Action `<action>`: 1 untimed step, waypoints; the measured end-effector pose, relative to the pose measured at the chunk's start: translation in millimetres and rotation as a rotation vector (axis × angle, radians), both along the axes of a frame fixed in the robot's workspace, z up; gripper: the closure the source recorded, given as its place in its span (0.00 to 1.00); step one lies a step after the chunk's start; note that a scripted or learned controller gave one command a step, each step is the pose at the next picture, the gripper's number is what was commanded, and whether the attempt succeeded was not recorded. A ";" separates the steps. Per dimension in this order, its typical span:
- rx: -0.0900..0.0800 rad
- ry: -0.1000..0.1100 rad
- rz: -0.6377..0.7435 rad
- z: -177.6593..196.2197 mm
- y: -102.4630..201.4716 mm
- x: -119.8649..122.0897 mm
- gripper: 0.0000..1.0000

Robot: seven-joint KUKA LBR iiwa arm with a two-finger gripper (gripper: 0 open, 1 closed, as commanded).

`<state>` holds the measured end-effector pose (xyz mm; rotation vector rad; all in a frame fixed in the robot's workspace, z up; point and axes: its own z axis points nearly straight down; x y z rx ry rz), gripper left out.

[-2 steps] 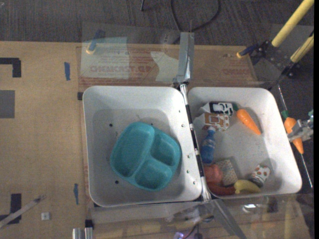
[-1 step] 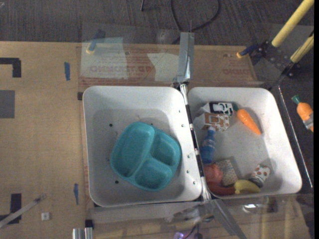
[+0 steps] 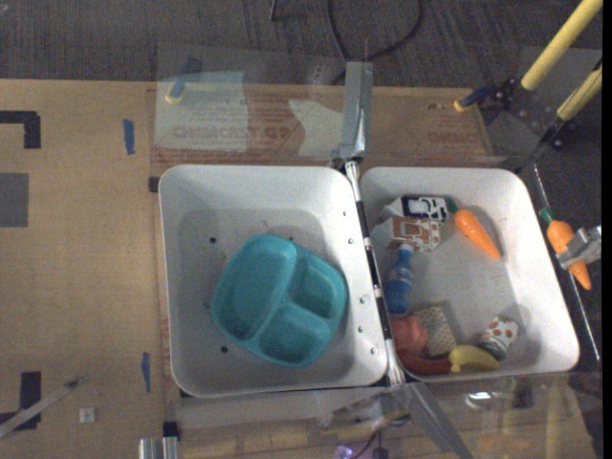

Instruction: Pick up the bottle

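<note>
A: Camera view first. Where is the bottle?

B: The blue bottle [image 3: 398, 283] lies in the right bin [image 3: 535, 256], close along the wall that this bin shares with the left bin [image 3: 182, 256]. Its cap end points towards the far side of the bench, just below a small brown-and-white carton [image 3: 417, 229].

A: What is around it?

B: Beyond the carton there is a black-and-white packet [image 3: 427, 206], and beside that a toy carrot [image 3: 476, 233] lies at a slant. On the near side of the bottle a red toy [image 3: 409, 336] sits in the bin's corner, with a checked pad [image 3: 439, 324] touching it. A yellow banana [image 3: 473, 359] and a small patterned cup [image 3: 499, 334] lie along the near wall. Nothing rests on top of the bottle.

A: And the jaws? Spread, pressed together, pinching something?

B: I cannot tell how they stand from this view. Nothing is touching or holding the bottle, which rests on the bin floor.

A: The other bin?

B: It holds a teal divided plate [image 3: 279, 299], lying flat and turned at an angle, well apart from the bottle.

A: Anything outside the bins?

B: An orange object [image 3: 557, 232] lies just outside the right bin's wall, with a pale grey piece across it. What it is, I cannot say. Yellow-handled clamps [image 3: 564, 34] stand at the far right corner.
</note>
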<state>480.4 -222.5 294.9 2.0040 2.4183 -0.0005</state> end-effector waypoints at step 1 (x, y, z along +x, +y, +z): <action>0.001 0.002 -0.065 -55.6 0.3 -0.3 1.00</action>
